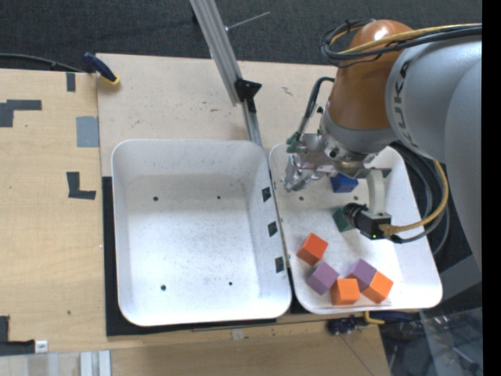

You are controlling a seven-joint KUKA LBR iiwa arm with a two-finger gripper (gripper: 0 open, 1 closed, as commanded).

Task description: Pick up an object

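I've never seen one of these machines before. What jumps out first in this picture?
The big grey arm with its orange band fills the upper right, its gripper reaching down into the right bin. Near that bin's front edge lies a cluster of orange blocks and purple blocks, with a blue block by the wrist. The left bin sits alongside.

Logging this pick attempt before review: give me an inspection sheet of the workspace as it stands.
Surface: pale wooden bench; two shallow white bins, left bin, right bin.
Job's things: in the right bin, three orange foam cubes, two purple cubes, a blue block beneath the wrist.
Clutter: grey tape patches.
Grippers: gripper low over the right bin's far corner.
Cables: yellow cable; black loops.
Surroundings: slanted aluminium rail, dark floor.
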